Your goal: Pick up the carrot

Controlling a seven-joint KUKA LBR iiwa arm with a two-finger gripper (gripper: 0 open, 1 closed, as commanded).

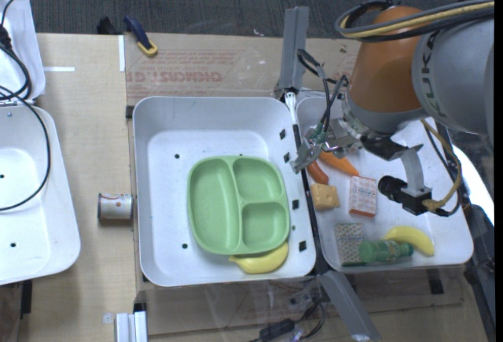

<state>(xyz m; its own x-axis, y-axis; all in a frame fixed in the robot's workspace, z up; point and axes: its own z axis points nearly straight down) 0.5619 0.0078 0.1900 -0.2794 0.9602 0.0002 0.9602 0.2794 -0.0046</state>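
So, quick status from my end, left to right:

Left bin (157, 199): one green divided plate (238, 204), with one banana (262, 260) poking out from under its near edge.

Carrot (339, 163): far-left part of the right bin (464, 250), lying just right of a second orange piece (317, 172). Might be another carrot, can't say for sure.

Gripper (316, 145): right over that far-left corner, just above the orange bits. Too much cable and metal in the way, so I can't tell how wide the claw is or whether it has anything.

Rest of right bin: one cracker-ish tan block (324, 196), one small red-and-white packet (363, 196), one patterned pouch (349, 237), one green bottle (386, 251), one banana (409, 238).

Progress: I'd call it the approach or grasp stage. The carrot looks like it's resting on the bin floor, so the lift is all left to do.
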